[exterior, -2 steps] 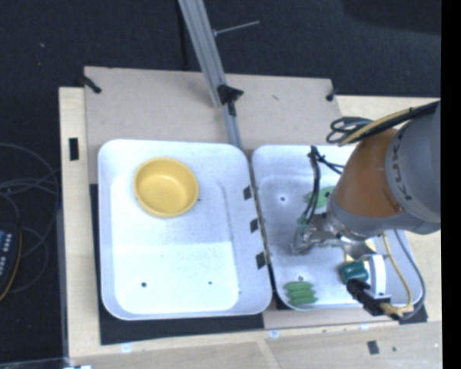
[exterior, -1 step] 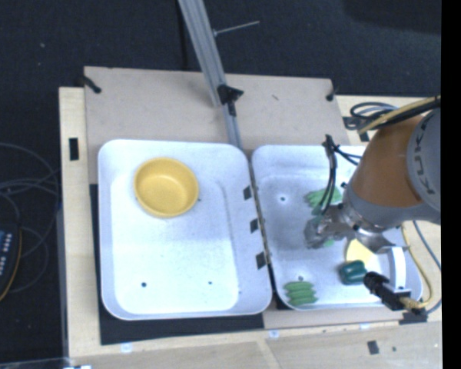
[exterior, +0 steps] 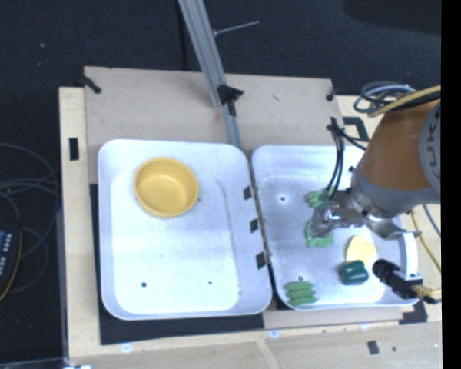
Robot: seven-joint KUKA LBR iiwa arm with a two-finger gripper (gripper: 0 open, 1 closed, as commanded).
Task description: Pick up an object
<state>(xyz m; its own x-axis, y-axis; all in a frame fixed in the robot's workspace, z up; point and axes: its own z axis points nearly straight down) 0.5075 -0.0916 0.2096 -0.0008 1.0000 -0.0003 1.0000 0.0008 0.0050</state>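
My hand [exterior: 320,225] sits low in the right bin [exterior: 280,167] among green pieces [exterior: 319,239] (grip state unclear); a yellow bowl [exterior: 166,187] lies at nine o'clock.

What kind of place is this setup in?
Probably a robotics lab test bench: a grey and orange arm reaching over two white bins, with small toy-like objects such as a yellow bowl, and loose cables.

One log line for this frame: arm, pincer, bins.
arm: over right bin | pincer: down at green object, grasp unclear | right bin also: green ridged piece, dark green block | left bin: yellow bowl
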